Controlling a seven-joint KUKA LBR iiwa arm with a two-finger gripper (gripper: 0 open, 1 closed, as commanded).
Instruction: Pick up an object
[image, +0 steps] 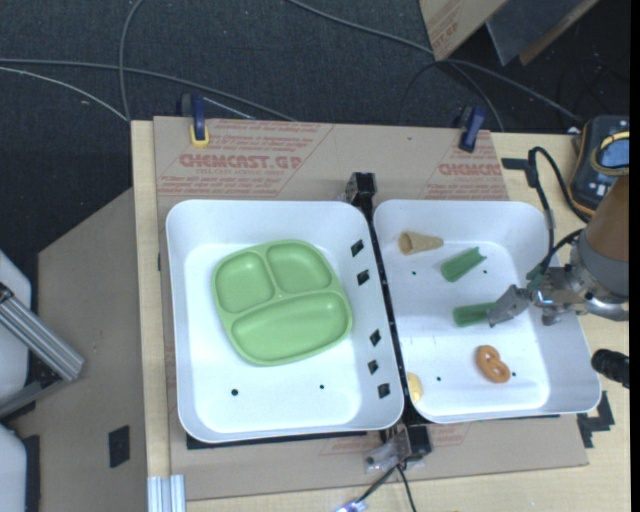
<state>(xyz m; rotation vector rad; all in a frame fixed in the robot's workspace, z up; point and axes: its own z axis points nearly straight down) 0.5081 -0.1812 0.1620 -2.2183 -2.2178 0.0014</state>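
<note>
Your gripper (503, 305) is down in the right bin (520, 215), its fingertips right at the end of the lower green piece (470, 316), but from this angle you can't tell how wide the hand is or whether it has hold of anything. Around it lie the upper green piece (463, 264), a cone (420, 242) toward the back and a pretzel (491, 363) nearer the front, while the left bin (190, 330) carries the green divided plate (282, 300).
</note>
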